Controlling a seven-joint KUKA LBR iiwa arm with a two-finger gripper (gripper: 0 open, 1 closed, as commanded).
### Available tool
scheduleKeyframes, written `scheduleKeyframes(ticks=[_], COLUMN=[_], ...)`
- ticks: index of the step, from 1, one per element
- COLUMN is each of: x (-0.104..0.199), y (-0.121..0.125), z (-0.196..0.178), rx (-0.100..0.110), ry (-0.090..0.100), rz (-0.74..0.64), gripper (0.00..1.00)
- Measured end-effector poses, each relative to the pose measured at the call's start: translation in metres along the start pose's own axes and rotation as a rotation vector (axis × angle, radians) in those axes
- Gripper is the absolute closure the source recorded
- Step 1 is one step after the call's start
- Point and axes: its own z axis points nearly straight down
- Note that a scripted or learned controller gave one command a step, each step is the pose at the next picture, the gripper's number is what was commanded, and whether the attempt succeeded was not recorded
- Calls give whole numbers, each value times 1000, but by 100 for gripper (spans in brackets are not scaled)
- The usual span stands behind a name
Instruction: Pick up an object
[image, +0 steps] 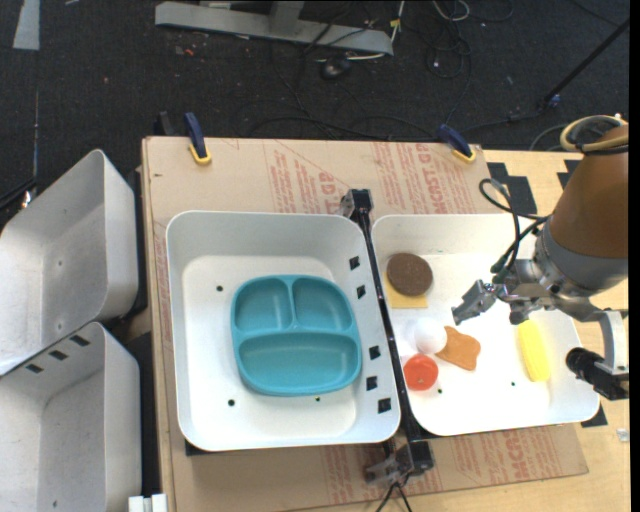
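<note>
The right bin (500, 415) holds a brown round disc (409, 271) lying on a yellow square (408, 295). Nearer the front lie a white ball (430, 337), an orange flat piece (461, 349) and a red cap (421, 373). A yellow cylinder (533, 350) lies toward the bin's right side. My gripper (497, 308) hovers over the middle of this bin, above and between the orange piece and the yellow cylinder. Its fingers stand open with nothing between them.
The left bin (190, 330) holds a teal divided plate (296, 334). A black divider (375, 320) runs between the two bins. Spare white bins (60, 260) stand off the bench at the left. The arm's orange band (600, 200) rises over the right bin's far right corner.
</note>
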Motion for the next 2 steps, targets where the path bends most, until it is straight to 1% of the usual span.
scheduleKeyframes(ticks=[1, 2], x=[1, 3], y=[-8, -5], z=[62, 125], rx=[5, 5], ry=[1, 1], rz=[3, 3], gripper=[0, 0])
